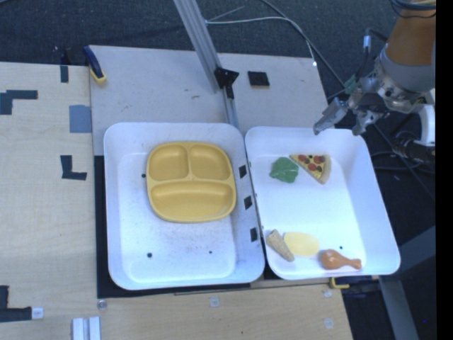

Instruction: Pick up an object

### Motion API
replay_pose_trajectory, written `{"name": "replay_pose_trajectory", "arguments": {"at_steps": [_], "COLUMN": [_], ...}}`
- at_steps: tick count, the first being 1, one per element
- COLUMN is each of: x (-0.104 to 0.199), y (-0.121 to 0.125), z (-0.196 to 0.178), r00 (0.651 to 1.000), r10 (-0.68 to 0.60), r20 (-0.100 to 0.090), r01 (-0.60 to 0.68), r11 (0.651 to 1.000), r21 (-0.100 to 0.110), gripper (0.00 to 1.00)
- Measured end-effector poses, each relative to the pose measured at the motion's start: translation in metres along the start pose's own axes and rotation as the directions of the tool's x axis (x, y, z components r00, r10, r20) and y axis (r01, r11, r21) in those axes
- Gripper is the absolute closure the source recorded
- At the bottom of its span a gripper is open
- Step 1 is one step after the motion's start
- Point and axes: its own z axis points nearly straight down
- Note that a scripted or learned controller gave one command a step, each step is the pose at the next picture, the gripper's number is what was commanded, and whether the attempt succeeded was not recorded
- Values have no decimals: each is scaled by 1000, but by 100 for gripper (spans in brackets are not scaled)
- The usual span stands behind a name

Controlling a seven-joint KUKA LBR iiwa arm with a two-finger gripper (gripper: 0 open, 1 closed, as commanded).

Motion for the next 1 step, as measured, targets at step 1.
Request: {"name": "replay_pose_trajectory", "arguments": {"at_steps": [1], "x": [0], "y": [0], "z": [43], "r00": [1000], "r10": [1], "r20": [1], "r01": [-1], "r11": [1000], "r21": [3], "gripper": [0]}}
